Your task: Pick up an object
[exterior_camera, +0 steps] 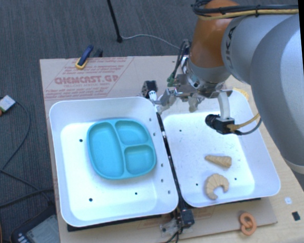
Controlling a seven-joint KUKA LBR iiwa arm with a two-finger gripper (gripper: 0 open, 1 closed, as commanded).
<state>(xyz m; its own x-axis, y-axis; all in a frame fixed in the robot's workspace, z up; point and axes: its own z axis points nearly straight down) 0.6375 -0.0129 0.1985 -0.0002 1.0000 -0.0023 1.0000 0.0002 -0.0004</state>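
Croissant (216,185): front of right bin (251,136) (clear of the cone (219,161)).
Gripper (191,100): open or closed, cannot tell; centre overhead, drop straight.

Right bin (196,141) is our marker. In its near half sits a tan cone-shaped pastry (219,161), lying flat with its tip pointing left. Closer to the front wall (not touching the cone) is a pale-brown croissant (217,185), curled, horns toward that wall. Just past the bin's left wall lies a blue three-compartment plate (121,148), flat.

Left bin (111,204): plate (121,148); right bin (263,180): croissant (216,185).
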